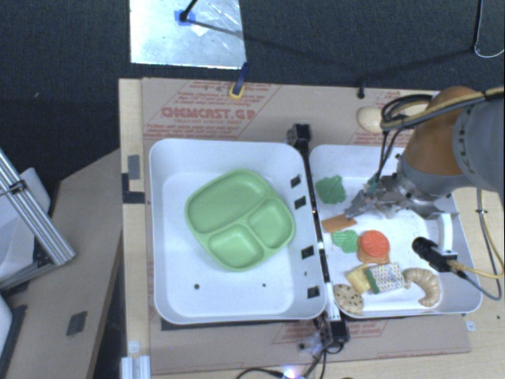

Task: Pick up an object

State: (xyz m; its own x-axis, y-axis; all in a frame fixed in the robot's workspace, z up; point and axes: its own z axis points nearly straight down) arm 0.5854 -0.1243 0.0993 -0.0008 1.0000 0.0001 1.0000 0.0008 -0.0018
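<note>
The right bin [461, 287] holds several toy foods. A green leafy piece [330, 189] lies at its upper left, with a flat orange slice [339, 223] and a small green piece [345, 240] below it. Further down sit a round orange-red piece [374, 245], a yellow wedge [359, 278], a patterned block [387, 277], a tan croissant [426, 284] and a speckled cookie [345, 297]. My gripper [357, 205] hangs low in this bin, just right of the leafy piece and just above the orange slice. Nothing shows between its tips.
In the left bin [170, 212] lies a green divided plate [239, 218]. A black-clipped divider [309, 212] runs between the bins. The arm's grey and orange body [442, 148] covers the right bin's upper right. A pale round thing [368, 118] rests on the bench behind.
</note>
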